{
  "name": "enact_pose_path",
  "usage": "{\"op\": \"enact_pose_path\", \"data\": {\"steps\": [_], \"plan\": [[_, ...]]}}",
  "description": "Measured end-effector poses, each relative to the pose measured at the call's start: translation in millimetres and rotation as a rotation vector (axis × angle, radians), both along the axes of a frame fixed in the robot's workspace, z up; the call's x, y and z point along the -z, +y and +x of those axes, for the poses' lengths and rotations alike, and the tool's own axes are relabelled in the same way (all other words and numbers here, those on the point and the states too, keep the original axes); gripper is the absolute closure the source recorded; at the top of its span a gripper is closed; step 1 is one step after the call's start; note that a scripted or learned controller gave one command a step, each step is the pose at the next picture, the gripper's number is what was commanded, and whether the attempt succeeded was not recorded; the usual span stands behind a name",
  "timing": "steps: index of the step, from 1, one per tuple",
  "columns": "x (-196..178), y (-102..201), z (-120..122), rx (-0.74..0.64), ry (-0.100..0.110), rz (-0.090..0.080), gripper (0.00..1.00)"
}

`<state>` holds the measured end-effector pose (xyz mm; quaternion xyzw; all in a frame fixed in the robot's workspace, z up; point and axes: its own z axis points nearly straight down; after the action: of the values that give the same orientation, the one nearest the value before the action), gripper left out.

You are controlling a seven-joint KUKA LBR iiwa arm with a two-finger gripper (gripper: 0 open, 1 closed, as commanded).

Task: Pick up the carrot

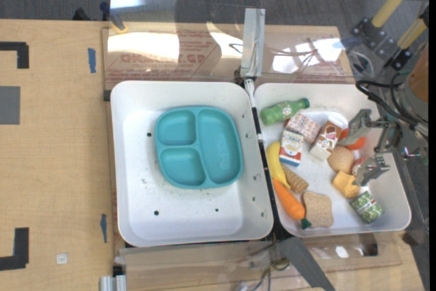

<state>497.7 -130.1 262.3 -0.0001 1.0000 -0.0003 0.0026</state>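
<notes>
Carrot (289, 200) lies at the lower left of the right bin (402, 215), orange body slanting down toward a green tip, against the bin's left wall. A banana (274, 161) runs just above it, and a cracker (295, 179) touches its upper side. A slice of bread (318, 208) sits just right of the carrot's lower end.

Gripper (366, 146) hangs over the right side of the same bin, well apart from the carrot, its fingers (359, 120) spread wide with nothing between them. Beneath and beside them lie a red item (355, 142), a bread roll (341, 160) and a yellow cheese wedge (345, 183). A green-labelled can (368, 206) rests near the bin's lower right corner.

Farther up the bin, a green bottle (283, 110) lies on its side, with two small cartons (291, 148) (303, 127) below it and a red-and-white packet (325, 141) to their right.

A teal divided plate (199, 146) sits in the middle of the left bin (136, 201). Both bins rest on a wooden desk (48, 146), with clear sheeting (170, 51) behind them.
</notes>
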Motion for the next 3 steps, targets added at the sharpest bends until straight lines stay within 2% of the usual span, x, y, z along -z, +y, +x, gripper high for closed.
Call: {"op": "enact_pose_path", "data": {"steps": [1,2,3], "plan": [[163,4,-1,-0.104,-0.01,-0.003,0.0],[170,1,22,-0.082,-0.001,-0.001,0.0],[169,-33,30,-0.085,-0.013,-0.002,0.0]]}}
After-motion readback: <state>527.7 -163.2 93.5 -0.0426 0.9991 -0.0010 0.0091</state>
